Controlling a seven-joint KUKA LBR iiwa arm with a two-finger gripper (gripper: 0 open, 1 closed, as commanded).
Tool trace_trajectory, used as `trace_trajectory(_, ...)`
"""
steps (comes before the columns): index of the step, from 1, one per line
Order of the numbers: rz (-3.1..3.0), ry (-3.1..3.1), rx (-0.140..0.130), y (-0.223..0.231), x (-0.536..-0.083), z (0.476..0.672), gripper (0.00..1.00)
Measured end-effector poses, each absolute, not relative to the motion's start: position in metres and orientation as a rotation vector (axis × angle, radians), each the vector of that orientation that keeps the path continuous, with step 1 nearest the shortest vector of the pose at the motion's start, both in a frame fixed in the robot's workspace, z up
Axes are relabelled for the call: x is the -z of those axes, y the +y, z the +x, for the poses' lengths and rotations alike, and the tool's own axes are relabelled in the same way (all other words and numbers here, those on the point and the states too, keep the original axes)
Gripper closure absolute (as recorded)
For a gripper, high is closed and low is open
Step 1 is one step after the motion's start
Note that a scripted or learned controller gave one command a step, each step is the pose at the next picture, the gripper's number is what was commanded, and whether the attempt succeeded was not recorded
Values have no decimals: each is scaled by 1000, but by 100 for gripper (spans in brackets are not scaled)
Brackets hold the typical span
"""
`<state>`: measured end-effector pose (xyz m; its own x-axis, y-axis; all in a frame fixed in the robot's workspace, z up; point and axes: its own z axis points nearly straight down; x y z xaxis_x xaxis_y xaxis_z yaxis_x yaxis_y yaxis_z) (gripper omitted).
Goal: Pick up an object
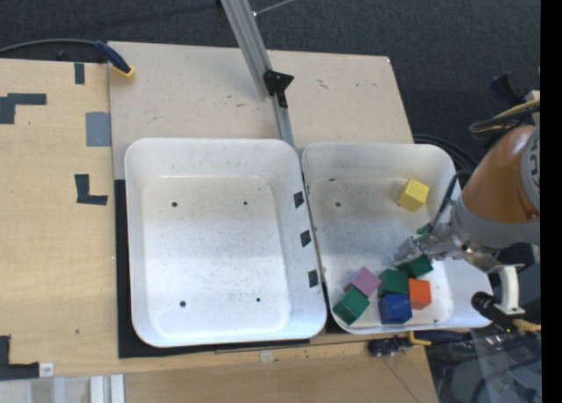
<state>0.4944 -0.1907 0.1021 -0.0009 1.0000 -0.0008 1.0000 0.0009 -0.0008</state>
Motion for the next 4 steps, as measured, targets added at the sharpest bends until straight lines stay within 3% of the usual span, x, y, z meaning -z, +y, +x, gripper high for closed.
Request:
trace_trajectory(2,-2222,-2226,2,-181,-203,498,100)
trace_trajectory(3,-2213,-2227,1,-136,-206,517,100)
trace_trajectory(4,-2212,-2227,1,-87,-212,519,100)
